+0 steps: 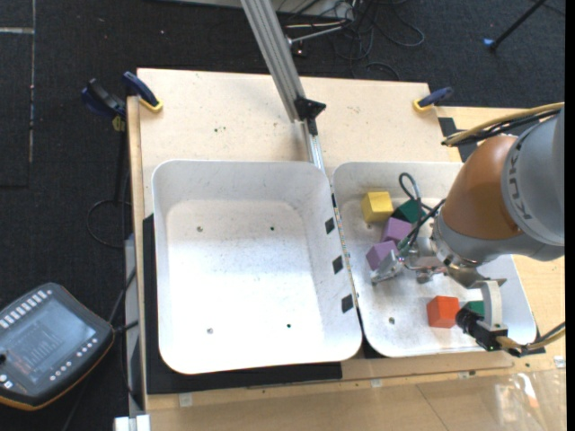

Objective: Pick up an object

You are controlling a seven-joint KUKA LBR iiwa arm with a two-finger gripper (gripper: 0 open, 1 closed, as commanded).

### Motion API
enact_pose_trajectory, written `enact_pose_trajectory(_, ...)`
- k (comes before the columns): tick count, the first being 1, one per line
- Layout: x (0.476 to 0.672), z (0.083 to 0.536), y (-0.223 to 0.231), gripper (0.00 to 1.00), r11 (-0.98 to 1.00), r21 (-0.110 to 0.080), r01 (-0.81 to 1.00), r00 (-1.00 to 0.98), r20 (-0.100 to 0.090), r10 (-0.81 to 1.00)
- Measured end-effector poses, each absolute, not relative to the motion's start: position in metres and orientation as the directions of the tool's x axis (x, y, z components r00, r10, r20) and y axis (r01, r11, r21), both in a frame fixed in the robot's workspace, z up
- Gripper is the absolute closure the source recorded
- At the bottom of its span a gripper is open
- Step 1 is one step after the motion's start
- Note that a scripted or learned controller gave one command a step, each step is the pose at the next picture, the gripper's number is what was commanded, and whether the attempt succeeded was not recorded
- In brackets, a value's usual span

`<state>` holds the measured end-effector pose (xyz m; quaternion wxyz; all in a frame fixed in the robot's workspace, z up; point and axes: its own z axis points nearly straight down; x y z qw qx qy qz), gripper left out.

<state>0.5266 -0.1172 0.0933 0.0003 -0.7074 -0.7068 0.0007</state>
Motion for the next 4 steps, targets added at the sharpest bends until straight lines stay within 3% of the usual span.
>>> enact_pose_trajectory(1,0.528,0.106,-0.117,1.00,0.000,0.002,1.000,0.000,0.000,1.000)
enact_pose_trajectory(4,0.530,0.241,-0.109,1.00,0.003,0.007,1.000,-0.003,-0.001,1.000)
